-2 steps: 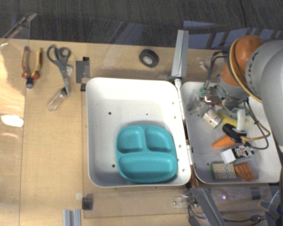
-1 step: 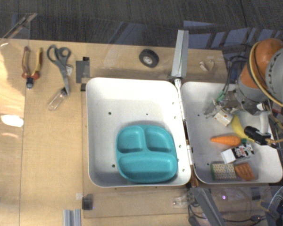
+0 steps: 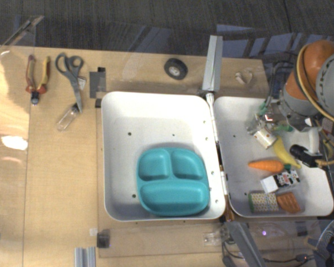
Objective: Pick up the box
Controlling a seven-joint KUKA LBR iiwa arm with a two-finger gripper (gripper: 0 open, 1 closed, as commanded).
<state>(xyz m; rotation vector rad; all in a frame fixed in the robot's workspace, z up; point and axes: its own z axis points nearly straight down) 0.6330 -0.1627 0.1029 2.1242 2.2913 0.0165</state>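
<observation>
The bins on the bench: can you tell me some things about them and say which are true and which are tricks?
1. The teal tray lies in the left bin. True.
2. The carrot lies in the left bin. False: it lies in the right bin.
3. The scissors lie on the bench, outside both bins. True.
4. The banana sits on the teal tray. False: it is in the right bin, just above the carrot.
5. A roll of tape lies on the bench behind the bins. True.

No text, label, brand or number is legible on anything in the camera view.
</observation>
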